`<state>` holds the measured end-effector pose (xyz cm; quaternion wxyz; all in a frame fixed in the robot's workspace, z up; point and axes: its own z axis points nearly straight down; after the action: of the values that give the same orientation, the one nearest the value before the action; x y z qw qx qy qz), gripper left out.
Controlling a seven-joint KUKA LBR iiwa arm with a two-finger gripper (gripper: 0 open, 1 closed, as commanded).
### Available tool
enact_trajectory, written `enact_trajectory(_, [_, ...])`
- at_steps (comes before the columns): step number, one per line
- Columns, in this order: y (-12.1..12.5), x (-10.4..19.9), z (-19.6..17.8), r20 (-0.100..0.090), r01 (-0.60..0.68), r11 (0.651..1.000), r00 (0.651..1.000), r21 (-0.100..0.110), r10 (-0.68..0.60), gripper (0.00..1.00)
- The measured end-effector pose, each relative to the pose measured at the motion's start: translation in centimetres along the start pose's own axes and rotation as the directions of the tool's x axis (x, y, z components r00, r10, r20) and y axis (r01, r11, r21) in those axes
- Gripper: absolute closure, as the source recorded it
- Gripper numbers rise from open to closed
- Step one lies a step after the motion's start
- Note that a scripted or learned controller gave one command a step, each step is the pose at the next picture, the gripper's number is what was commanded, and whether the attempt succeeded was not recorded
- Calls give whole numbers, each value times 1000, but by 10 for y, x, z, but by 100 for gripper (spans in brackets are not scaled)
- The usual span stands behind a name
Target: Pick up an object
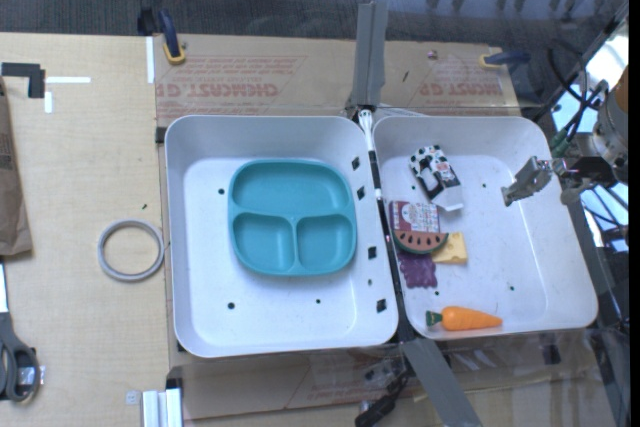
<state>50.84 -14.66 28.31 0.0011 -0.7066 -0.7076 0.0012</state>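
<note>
White left bin (190, 215) holds a teal tray (293, 217). Right bin (545, 265) holds a carrot (466, 319) at 6 o'clock; tool (524, 181) at 3 o'clock, state indeterminate.

Right bin's (560, 245) middle lies open; toys (425, 235) crowd its left.

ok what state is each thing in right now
tray: upright in left bin, compartments bare
carrot: lying flat at right bin's near edge
watermelon slice: flat, beside cheese
cheese: flat, touching the slice
cow toy: lying on its side
hand: above right bin, holding nothing
tape ring: flat on bench
</note>
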Motion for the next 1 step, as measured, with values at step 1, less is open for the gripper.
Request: enact_trajectory(1, [40, 31, 80, 0, -386, 922, 922, 2, 386, 0])
